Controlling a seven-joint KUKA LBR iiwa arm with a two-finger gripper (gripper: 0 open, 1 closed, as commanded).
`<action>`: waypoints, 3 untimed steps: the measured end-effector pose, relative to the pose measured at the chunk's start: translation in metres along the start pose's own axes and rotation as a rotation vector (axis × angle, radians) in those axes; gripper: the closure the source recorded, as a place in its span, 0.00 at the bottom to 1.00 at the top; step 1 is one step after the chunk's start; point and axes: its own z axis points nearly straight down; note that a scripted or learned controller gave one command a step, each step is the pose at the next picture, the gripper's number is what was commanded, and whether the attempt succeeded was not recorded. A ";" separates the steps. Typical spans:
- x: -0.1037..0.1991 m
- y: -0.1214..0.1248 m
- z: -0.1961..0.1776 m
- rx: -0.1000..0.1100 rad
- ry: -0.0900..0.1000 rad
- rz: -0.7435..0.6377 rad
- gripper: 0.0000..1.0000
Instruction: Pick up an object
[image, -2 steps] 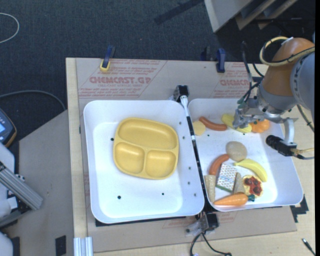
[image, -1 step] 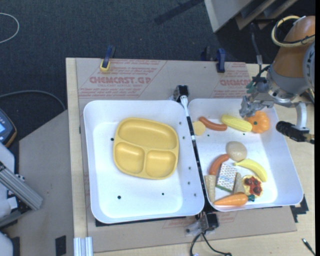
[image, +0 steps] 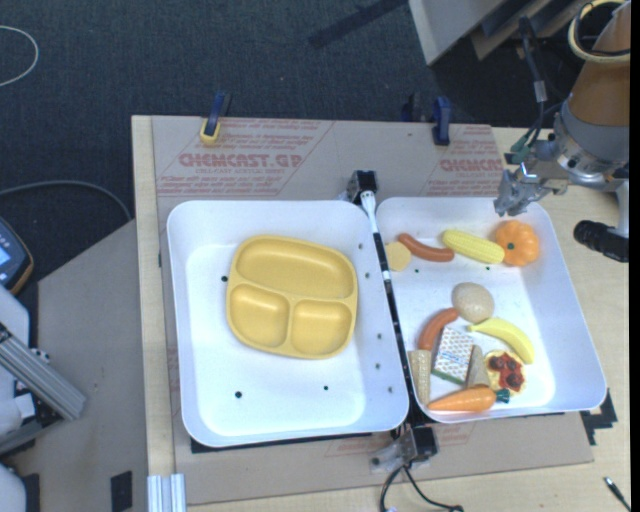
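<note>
My gripper (image: 511, 203) hangs over the far right corner of the right bin (image: 572, 300), just above and left of a small orange pumpkin (image: 518, 243). Nothing shows between its fingers. Beside the pumpkin lie a yellow corn cob (image: 472, 246) and a red sausage (image: 424, 248). Lower in the same bin sit a beige potato (image: 472, 299), a banana (image: 504, 338), a second sausage (image: 436, 327), a cracker box (image: 453, 354), a carrot (image: 461, 401) and a pizza slice (image: 506, 371).
The left bin (image: 200, 330) holds a yellow three-compartment plate (image: 292, 296). A black clip (image: 363, 184) sits where the two bins meet at the back. Blue and yellow clamps (image: 212, 122) pin the cardboard at the far edge.
</note>
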 end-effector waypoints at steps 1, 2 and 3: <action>0.047 -0.017 0.002 0.010 0.004 -0.002 1.00; 0.099 -0.043 -0.006 0.010 0.005 -0.004 1.00; 0.143 -0.078 -0.016 0.011 0.004 -0.001 1.00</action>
